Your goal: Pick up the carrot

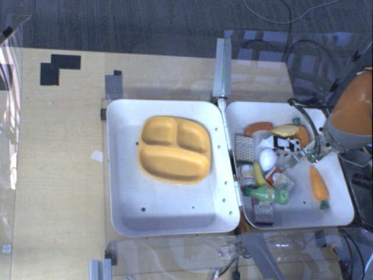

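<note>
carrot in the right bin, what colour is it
Orange, with a small green tip at its lower end; the carrot shows in the camera view.

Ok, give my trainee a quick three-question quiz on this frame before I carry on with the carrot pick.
1. True or false: the carrot lies in the right bin.
2. What sits in the left bin? A) a yellow divided plate B) a blue bowl C) a red cup
3. Fill in: the carrot lies apart from the clutter, near the bin's ___ wall in the camera view.

Key
1. True; it lies just below the gripper.
2. A, the yellow divided plate.
3. Right; the other items bunch toward the left wall.
</note>
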Available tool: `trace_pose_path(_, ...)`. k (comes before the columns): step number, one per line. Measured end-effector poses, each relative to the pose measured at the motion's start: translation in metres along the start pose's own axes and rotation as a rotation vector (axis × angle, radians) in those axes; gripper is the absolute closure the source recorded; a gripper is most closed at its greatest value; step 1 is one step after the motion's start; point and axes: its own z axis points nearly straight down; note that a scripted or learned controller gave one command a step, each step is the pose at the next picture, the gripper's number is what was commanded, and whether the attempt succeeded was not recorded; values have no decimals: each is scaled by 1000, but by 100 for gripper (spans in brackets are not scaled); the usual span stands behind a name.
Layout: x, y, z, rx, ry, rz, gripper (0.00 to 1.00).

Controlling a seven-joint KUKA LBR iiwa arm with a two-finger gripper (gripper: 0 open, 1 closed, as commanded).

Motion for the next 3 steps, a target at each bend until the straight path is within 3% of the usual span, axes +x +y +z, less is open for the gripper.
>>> trace_pose_path(1, 16, -28, -1, -2, -4, -1, 0)
trace_pose_path(2, 23, 37, -96, 0, -2, -68, 0)
trace_pose_path(3, 6, -11, -57, 3, 0, -69, 0)
